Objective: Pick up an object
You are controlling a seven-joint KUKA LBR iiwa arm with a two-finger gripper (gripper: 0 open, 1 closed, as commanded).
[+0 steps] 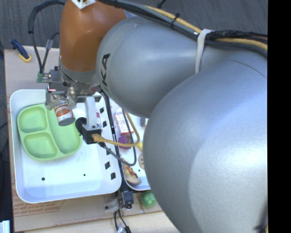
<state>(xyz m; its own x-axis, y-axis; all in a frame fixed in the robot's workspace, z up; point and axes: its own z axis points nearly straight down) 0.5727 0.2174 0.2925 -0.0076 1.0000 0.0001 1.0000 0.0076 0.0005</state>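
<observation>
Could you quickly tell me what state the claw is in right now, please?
Claw: closed on a small can, held over the right edge of the green divided plate in the left bin.

Dark grey carpet (pixel 136 9) lies behind the bench (pixel 36 209).

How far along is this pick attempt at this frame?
Done: the arm has reached over the left bin, its gripper above the green divided tray. In hand: a small cylindrical can sits right at the gripper, apparently raised over the tray, though the grip itself isn't clear. Left: confirming the hold and lifting clear.
</observation>
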